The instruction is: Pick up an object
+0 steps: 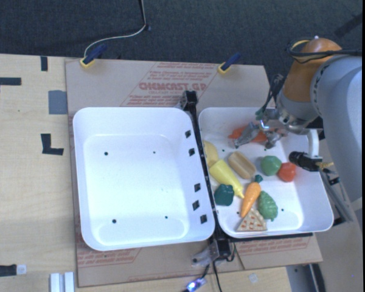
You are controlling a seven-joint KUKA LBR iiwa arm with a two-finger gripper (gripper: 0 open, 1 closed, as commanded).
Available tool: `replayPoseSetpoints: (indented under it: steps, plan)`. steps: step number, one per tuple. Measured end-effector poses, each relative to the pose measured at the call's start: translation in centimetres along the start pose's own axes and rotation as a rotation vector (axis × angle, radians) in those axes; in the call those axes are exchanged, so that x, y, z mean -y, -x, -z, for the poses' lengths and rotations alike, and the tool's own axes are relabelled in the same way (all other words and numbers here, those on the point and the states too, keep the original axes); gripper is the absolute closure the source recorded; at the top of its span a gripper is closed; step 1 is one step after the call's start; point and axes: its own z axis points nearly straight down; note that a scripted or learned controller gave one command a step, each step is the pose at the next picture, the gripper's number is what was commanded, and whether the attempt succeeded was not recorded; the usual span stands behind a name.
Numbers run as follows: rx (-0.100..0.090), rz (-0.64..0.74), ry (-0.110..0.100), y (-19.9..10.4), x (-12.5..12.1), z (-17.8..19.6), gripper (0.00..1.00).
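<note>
The right bin (pixel 310 221) holds several toy foods. A red-orange piece (pixel 239 131) lies at its far side, right under my gripper (pixel 255 140). The gripper's fingers are spread open just above that piece, one tip on each side, and nothing is lifted. Closer to the camera lie a tan bun (pixel 241 165), a yellow squash (pixel 223 173), a green ball (pixel 271 163) and a red tomato (pixel 286 173). An orange carrot (pixel 250 197), a teal pepper (pixel 224 194), a green leafy piece (pixel 268 206) and a tan wedge (pixel 252 222) sit at the near side.
The left bin (pixel 85 163) stands beside the right one, with a black divider (pixel 198 163) between them. The arm's grey body and orange band (pixel 307 72) hang over the right bin's far right corner. Both bins rest on a cardboard sheet (pixel 164 84).
</note>
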Motion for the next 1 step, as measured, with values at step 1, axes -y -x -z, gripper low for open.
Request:
replayPoseSetpoints:
  steps: [1]
  plan:
    - [-0.001, -0.001, 0.001, 2.71, 0.02, 0.02, 0.0]
